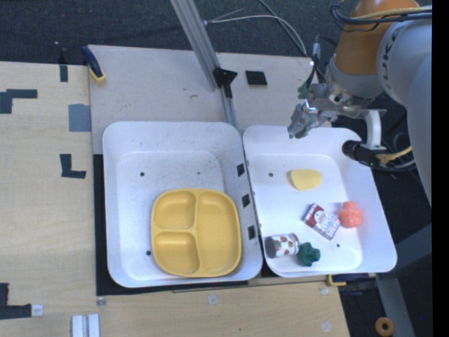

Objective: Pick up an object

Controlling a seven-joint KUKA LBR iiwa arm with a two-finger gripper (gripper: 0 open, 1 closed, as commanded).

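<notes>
Gripper [303, 126] hangs over the far rim of the right bin [372, 258]; the state of its jaws cannot be told. Yellow piece [306, 180] lies on that bin's floor, just below the gripper and apart from it. Judged light, smooth and rounded; grasp across its narrow width.
</notes>
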